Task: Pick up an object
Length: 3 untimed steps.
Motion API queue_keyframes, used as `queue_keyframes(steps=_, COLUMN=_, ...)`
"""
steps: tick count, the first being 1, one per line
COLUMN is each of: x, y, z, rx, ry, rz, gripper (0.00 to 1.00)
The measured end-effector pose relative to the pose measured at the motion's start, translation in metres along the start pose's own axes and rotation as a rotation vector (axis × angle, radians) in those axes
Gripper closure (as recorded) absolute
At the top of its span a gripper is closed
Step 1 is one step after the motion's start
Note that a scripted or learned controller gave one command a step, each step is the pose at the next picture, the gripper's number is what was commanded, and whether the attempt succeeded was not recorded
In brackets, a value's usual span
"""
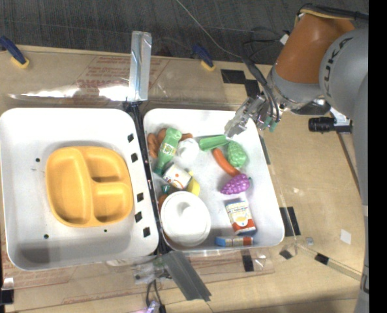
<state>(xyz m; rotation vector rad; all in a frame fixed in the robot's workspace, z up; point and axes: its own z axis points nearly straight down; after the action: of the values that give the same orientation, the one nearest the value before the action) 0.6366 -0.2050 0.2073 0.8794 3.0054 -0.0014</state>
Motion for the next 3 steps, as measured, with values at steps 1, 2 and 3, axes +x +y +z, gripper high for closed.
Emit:
queue_keyframes(steps=1, x=0.002, y=0.0, z=0.004, rx=0.002, ry=0.007, rz=-0.001, gripper=0.0)
queue_keyframes(steps=2, x=0.025, y=-0.009, z=0.116, rx=0.004, ry=0.011, rz=0.111, gripper=0.0)
queue_keyframes(steps=3, x=0.023, y=-0.007, z=0.103, rx=0.002, ry=0.006, rz=0.104, gripper=1.0)
